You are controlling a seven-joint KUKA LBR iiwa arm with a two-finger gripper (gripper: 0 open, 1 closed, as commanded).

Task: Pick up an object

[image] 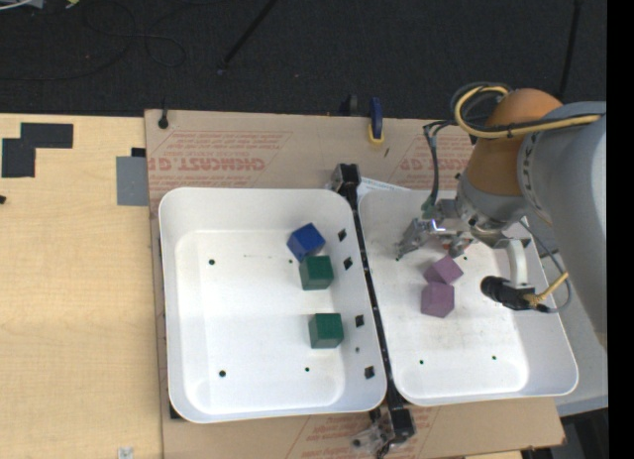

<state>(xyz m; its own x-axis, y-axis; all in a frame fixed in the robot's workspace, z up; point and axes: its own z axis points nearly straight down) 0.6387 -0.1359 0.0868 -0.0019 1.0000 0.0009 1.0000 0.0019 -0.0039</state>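
Nearest the camera in my right bin (555,373) sits the lower of 2 purple blocks (437,299), resting flat on the white floor with nothing pressing against its near or right sides. Just behind it, the second purple block (445,271) lies tilted, close enough to the first that I cannot tell whether they touch. My gripper (428,236) hangs just beyond that second block and slightly to its left in the view, fingers spread apart and holding nothing. So the move ahead, as I judge it, turns on this: the closest block lies toward the camera and a little right of my fingertips, a short reach, and I would have to straddle it without nudging its neighbour. Neither block shows a clear long axis. Across the divider, the left bin (188,348) holds 2 green blocks (317,272) and 1 blue block (306,240), well apart from me.
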